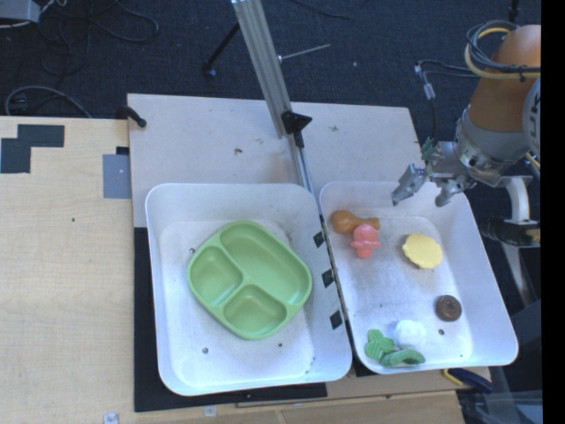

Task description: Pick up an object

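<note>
Tool (425, 189) open, fingers apart, clamping nothing, above right bin's (494, 321) far rim. Yellow toy (423, 251) just below tool: probably light, rigid, rounded, slippery; grip across narrow sides.

A light green, three-compartment plastic plate (250, 278) lies in the left shallow white bin (168, 237). At 12 o'clock from it, a slanted grey aluminium rail (268, 64) crosses the pale bench board (203, 140).
</note>
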Controlling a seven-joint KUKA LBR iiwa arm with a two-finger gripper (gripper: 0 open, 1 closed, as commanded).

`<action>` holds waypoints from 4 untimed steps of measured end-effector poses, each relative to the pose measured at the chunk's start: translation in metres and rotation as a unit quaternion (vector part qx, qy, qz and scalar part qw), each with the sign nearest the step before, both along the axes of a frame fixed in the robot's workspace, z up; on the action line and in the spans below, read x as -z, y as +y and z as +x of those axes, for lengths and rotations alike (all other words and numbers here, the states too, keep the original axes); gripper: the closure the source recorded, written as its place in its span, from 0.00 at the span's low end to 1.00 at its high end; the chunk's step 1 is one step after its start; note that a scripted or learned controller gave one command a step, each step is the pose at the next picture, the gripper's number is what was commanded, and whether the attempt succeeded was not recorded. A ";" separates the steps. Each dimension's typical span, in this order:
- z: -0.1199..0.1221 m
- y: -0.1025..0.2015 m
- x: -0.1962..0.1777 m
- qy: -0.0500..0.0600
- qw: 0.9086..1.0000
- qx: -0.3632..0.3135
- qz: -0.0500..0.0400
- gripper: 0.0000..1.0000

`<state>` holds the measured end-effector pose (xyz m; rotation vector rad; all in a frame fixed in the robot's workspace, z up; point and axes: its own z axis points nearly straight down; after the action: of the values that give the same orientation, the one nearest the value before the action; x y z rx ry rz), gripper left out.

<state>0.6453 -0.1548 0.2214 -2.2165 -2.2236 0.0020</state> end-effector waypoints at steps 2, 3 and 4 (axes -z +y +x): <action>0.000 0.005 0.044 0.002 1.000 -0.001 0.000 0.00; -0.007 0.000 0.105 0.003 1.000 0.001 0.000 0.00; -0.007 0.001 0.132 0.001 1.000 0.001 0.000 0.00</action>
<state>0.6380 -0.1534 0.0897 -2.2180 -2.2193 0.0047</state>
